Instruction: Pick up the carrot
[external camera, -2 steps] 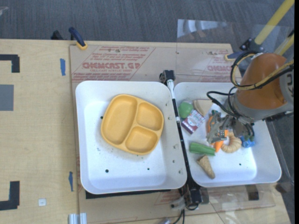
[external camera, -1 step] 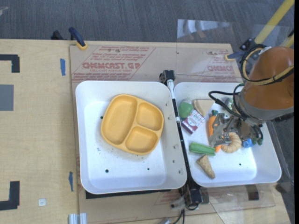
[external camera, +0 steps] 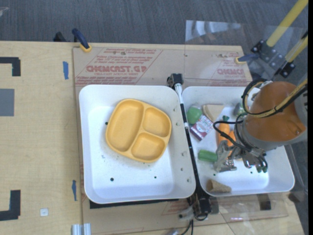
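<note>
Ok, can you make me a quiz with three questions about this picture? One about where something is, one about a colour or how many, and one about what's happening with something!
1. Where is the yellow plate?
A. In the left bin
B. In the right bin
C. On the floor

2. How many sections does the yellow plate have?
A. One
B. Three
C. Six

3. What is the carrot doing?
A. Sitting on the yellow plate
B. Lying in the right bin under the arm
C. Lying on the cardboard outside the bins

Answers:
1. A, the plate sits in the middle of the left bin.
2. B, ridges split it into one long section and two smaller ones.
3. B, its orange shape lies in the right bin, partly covered by the arm, with the tool just below it.
</note>
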Controlling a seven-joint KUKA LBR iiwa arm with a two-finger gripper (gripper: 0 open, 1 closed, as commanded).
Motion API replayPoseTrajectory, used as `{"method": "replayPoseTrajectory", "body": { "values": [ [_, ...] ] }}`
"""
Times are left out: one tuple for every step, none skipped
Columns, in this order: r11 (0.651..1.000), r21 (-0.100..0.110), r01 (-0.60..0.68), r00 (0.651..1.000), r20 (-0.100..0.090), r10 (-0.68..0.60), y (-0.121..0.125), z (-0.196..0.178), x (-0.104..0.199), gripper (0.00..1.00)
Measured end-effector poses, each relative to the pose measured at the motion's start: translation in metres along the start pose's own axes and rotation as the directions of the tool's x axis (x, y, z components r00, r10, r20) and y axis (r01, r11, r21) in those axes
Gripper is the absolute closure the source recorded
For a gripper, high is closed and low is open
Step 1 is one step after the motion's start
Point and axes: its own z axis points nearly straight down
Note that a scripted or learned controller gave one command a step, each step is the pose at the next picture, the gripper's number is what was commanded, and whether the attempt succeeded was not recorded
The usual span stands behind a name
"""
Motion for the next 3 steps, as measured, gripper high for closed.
{"method": "replayPoseTrajectory", "body": {
  "values": [
    [1.0, -0.001, 0.0, 1.0, -0.002, 0.0, 0.0, 0.001, 0.001, 0.0],
    [1.0, 0.0, 0.0, 1.0, 0.005, 0.0, 0.001, -0.009, -0.001, 1.0],
    [1.0, 0.001, 0.002, 1.0, 0.012, -0.002, 0.002, -0.019, -0.004, 1.0]
  ]
}}
